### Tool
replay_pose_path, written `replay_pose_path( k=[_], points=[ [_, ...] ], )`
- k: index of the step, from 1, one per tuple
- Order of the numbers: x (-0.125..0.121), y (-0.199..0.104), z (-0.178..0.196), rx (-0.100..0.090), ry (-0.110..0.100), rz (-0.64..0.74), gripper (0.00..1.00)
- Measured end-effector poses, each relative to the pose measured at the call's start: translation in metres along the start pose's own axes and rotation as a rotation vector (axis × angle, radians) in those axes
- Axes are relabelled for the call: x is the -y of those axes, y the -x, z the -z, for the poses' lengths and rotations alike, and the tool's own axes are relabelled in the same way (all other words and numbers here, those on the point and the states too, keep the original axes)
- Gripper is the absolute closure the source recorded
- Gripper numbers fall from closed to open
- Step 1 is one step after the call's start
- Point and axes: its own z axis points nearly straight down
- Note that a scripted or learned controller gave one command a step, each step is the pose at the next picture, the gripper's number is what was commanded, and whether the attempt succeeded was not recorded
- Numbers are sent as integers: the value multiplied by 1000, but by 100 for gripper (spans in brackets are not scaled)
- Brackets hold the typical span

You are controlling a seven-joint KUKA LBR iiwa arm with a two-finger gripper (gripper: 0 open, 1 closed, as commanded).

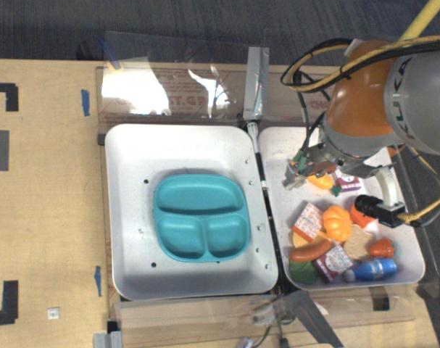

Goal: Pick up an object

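So the gripper (301, 171) is down low in the right bin (277, 145), near its upper left part, hanging off the grey arm (415, 100) with that fat orange band (357, 100). Can't tell if it's clenched or released, it's just a dark metal tangle from this angle, and nothing clearly sits in it.

Just right of it, pretty much touching, there's a small yellow-orange toy piece (322, 181), smooth plastic, roundish. A bit further down-right is the heap of toy food: a ribbed little orange pumpkin (337, 224), a boxy red-and-white carton (307, 222), a sausage-shaped hot dog (310, 250), a green chunk (301, 270), a blue bottle (372, 269) lying on its side, a red tomato-ish thing (382, 249). All glossy plastic, packed together in the lower half of that bin, near the gripper but apart from it.

The left bin (125, 194) holds a teal divided plate (201, 217), three compartments, rounded corners, matte. Tan bench (38, 216) around everything, with black tape marks.
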Motion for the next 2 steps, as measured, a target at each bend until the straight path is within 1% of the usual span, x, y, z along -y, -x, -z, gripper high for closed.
replay_pose_path(
  k=[1, 2],
  points=[
    [-3, -15, 157, 2, 9, -243, 100],
    [-4, -15, 166, 4, 8, -241, 100]
  ],
)
